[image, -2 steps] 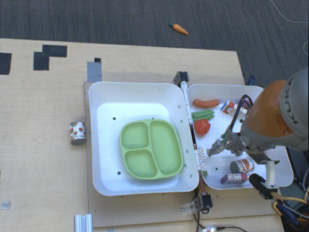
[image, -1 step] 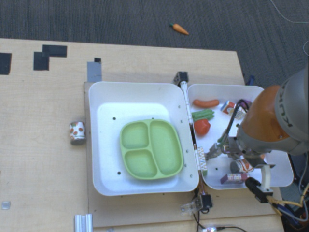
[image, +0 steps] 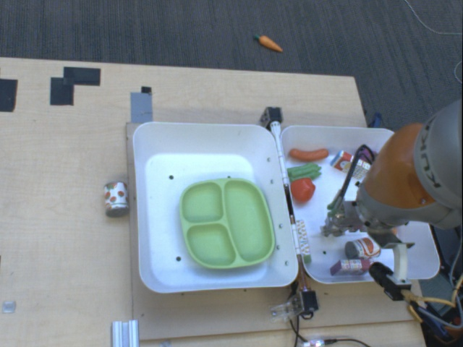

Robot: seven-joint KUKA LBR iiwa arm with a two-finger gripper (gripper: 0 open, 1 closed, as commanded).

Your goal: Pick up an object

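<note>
Fingers (image: 334, 226) sit low in the right bin (image: 427, 264); whether released or clenched cannot be told. Candidate objects: small can (image: 364, 249) just beside them, red tomato (image: 303, 189) and green pod (image: 304, 170) further off. Recommendation: centre squarely over one item, clear of neighbours, before closing.

A green three-compartment plate (image: 227, 224) lies in the left white bin (image: 155, 194), toward its lower right. A small printed can (image: 116, 197) lies on its side on the wooden bench (image: 58, 230), just left of that bin. A carrot (image: 270, 43) lies on the dark carpet (image: 181, 13) at upper centre of the frame, well apart from the bench.
</note>
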